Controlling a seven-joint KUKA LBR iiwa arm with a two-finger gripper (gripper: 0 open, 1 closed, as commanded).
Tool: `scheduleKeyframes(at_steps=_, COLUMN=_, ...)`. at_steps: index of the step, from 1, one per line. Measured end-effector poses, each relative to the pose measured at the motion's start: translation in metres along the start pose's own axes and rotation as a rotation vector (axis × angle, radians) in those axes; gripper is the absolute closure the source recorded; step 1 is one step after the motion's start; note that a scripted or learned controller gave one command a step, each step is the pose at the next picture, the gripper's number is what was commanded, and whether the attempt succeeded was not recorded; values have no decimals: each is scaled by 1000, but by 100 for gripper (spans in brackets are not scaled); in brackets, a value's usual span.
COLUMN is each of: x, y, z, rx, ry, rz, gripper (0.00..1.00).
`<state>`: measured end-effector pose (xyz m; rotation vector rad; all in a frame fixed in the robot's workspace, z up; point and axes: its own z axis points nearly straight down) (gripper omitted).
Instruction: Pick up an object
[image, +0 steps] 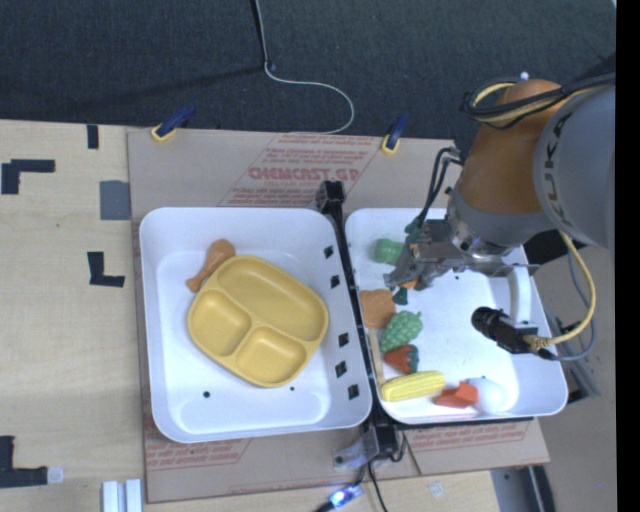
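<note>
Nearest the camera, along the front edge of the right bin (450, 345), lie a yellow corn cob (411, 385), an orange carrot-like piece (457, 397) and a white lump (496, 393), the last two touching or nearly so. Just behind the corn: a red piece (401, 358), then a green bumpy toy (402, 326) touching it. A tan piece (376, 306) sits against the bin's left wall, just beside the bumpy toy.

The gripper (412, 275) hangs over the left-middle of this bin, near the tan piece and the bumpy toy. Nothing visible in it. Cannot tell whether the claw is spread or pressed together; it is dark and too small to read.

Step, as a guess: approach or descent onto a target, nothing picked yet. Any toy counts. Likeliest targets are the tan piece or the green bumpy toy, both almost under the tool.

Next move calls for centring over one piece and dropping straight down. Risks: the toys are crowded, so the claw may nudge a neighbour; the tan piece hugs the wall, leaving little room on that side.

A smaller green piece (388, 250) lies behind the gripper, near the wall.

The left bin (165, 300) holds a yellow divided plate (258, 320) with a tan drumstick (210, 264) at its far left edge, well apart from the tool.

Farthest back: a cardboard sheet (290, 170), two clips (172, 123) and a thin cable (310, 85) on dark cloth.
</note>
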<state>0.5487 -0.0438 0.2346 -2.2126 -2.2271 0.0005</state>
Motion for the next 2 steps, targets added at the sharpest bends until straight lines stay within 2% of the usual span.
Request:
scheduleKeyframes(at_steps=1, x=53, y=4, z=-4, rx=0, ry=0, rz=0, gripper=100)
scheduleKeyframes(at_steps=2, x=99, y=11, z=22, rx=3, ry=-1, rz=1, gripper=100)
